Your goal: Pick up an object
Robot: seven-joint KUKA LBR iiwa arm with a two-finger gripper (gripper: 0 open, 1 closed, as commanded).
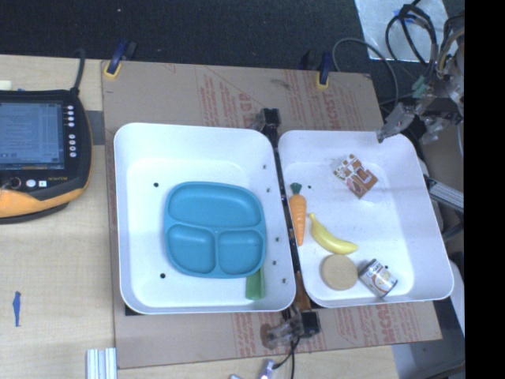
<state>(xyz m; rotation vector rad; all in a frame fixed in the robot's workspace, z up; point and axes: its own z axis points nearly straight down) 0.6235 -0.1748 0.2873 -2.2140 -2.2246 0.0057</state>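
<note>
Hand [392, 125] above far corner of right bin [430, 212], grip state indeterminable; banana [331, 238], carrot [297, 215], cookie [339, 272] inside that bin.

The gripper [392, 129] was a small grey metal piece with a pale, pointed tip. Behind it sat a cluttered grey and silver wrist block [436, 109], and above that, black cables [410, 26] looped in loose arcs, one bearing a blue stretch.
</note>
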